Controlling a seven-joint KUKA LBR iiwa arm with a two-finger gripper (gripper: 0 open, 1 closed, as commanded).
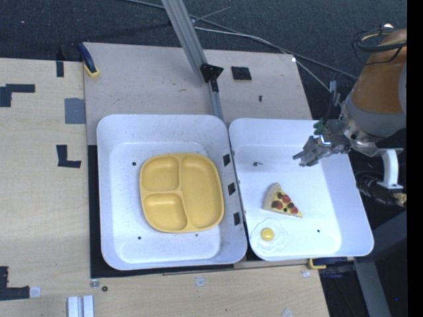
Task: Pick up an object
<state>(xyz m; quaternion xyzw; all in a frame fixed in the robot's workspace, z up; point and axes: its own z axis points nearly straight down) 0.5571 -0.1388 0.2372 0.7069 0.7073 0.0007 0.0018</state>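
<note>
A toy pizza slice (282,201) lies in the right bin (330,177), near its middle. A toy fried egg (268,235) rests by that bin's front left corner. My gripper (308,157) hangs over the right bin's upper right part, above and to the right of the pizza slice. Nothing shows between its dark fingers, and their spread is too small to read.
The left bin (119,197) bears a yellow divided plate (181,192). A slanted metal pole (188,35) runs down to the gap between the bins. The grey-and-orange arm (377,98) fills the right edge, with cables behind it.
</note>
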